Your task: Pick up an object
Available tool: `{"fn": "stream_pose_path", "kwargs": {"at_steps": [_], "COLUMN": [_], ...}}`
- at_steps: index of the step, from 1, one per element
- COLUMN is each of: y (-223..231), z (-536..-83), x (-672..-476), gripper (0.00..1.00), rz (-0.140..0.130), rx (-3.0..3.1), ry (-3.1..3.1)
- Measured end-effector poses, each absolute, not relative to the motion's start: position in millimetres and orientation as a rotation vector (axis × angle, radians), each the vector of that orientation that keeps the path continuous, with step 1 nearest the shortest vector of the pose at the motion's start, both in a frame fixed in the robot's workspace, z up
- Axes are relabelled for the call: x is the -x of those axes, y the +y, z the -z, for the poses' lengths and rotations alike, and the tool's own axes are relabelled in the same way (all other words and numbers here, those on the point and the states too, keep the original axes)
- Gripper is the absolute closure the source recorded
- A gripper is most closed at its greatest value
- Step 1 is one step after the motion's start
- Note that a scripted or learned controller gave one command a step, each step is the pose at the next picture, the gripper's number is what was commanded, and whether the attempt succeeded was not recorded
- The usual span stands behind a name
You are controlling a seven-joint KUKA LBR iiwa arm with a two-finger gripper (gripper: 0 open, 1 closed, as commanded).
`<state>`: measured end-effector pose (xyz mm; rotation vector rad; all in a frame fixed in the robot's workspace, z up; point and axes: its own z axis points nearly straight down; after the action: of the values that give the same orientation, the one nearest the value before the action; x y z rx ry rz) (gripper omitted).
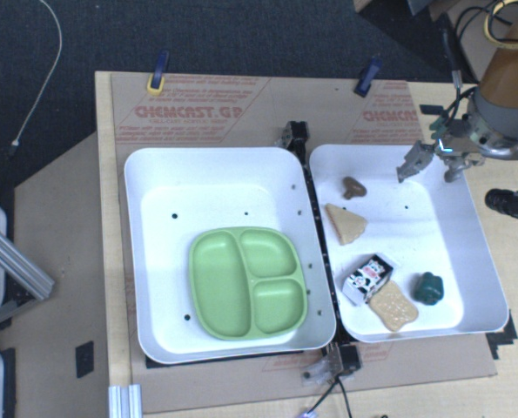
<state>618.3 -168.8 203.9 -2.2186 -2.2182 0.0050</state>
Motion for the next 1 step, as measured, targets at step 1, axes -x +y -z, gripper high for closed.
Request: {"fn": "stream_pose_path", "kwargs": {"at_steps": [1], "y": [-163.6], "z": [-161.8], "x": [-618.2], "gripper": [0.0], "rz": [-0.003], "rx": [2.219], "ry": [-2.22]}}
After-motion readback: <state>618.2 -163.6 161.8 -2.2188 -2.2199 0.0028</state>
